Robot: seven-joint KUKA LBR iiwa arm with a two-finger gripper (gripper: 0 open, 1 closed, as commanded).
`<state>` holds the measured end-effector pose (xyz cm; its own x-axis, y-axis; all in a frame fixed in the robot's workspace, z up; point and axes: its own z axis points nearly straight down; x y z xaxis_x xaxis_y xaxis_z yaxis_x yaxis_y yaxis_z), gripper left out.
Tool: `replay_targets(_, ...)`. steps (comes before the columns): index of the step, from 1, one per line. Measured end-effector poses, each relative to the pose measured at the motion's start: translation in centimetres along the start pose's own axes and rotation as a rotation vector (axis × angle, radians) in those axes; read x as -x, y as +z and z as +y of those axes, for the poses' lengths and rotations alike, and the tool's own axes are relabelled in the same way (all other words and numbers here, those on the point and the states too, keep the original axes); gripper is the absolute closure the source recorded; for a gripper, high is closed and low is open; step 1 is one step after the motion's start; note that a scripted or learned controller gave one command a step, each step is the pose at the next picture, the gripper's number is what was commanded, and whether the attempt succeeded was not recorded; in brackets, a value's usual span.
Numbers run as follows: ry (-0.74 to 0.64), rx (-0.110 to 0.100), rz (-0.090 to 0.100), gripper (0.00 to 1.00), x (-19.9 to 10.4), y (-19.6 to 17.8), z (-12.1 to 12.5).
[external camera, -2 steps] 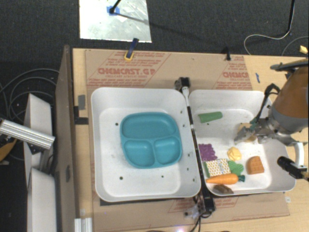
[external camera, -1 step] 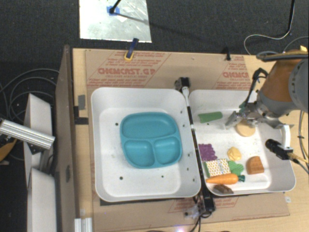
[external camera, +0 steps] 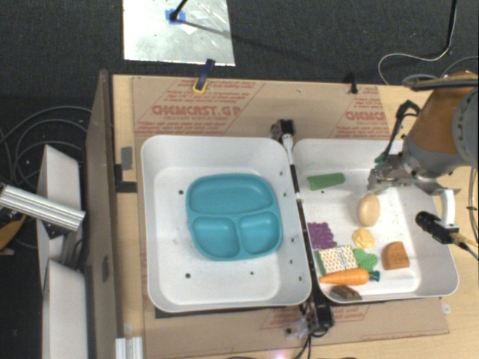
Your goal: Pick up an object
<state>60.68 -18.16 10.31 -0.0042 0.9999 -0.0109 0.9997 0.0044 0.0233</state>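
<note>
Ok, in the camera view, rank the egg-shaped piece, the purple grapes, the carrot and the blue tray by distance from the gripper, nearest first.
Measured from the gripper:
1. Egg-shaped piece, just below it in the right bin.
2. Purple grapes, lower left, near the divider.
3. Carrot, at the right bin's front edge.
4. Blue tray, across in the left bin.

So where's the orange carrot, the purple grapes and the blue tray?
orange carrot (external camera: 346, 277), camera view, middle of its body.
purple grapes (external camera: 322, 235), camera view, centre of the bunch.
blue tray (external camera: 233, 215), camera view, central divider.

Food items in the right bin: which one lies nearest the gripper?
The pale egg-shaped piece, just below the gripper. The green piece lies further left; the carrot and brown piece lie at the bin's near end.
</note>
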Motion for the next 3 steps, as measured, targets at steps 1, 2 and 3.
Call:
replay_targets(1, 0.000, -0.002, 0.000, 0.00, 0.0, 0.1, 0.0)
replay_targets(2, -0.008, -0.019, 0.015, 0.00, -9.7, -4.4, -1.9)
replay_targets(3, 0.004, -0.023, 0.010, 0.00, -6.7, 0.5, -2.6)
